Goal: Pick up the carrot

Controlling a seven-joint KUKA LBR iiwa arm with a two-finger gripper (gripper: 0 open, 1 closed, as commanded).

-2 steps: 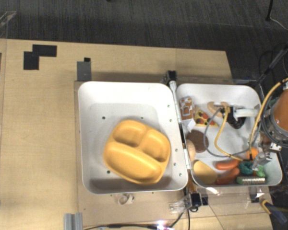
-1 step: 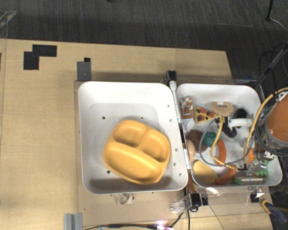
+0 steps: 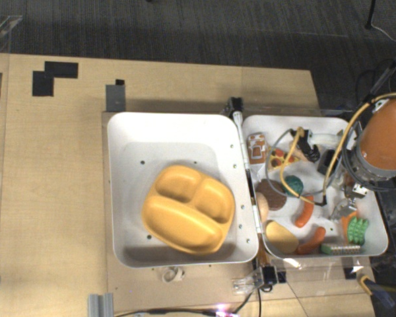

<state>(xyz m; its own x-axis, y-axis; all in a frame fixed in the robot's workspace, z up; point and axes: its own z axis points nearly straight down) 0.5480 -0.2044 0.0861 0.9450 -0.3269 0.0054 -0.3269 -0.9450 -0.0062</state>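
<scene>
Your large yellow bread loaf [image 3: 188,208] fills the left white bin [image 3: 122,177]. In the right white bin [image 3: 381,240], at five o'clock, lies the small orange plastic carrot with green ridged top [image 3: 355,230]: probably light, stiff, slick. Pinch it mid-body. The gripper [image 3: 343,207] hovers just above; I cannot tell its state.

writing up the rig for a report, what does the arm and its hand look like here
The arm enters from the right with a big rounded orange band above a grey wrist. A yellow cable arcs beside it, with dark cables trailing nearby. The hand below is a small silvery metal assembly over the right bin; its details are too small to make out.
</scene>
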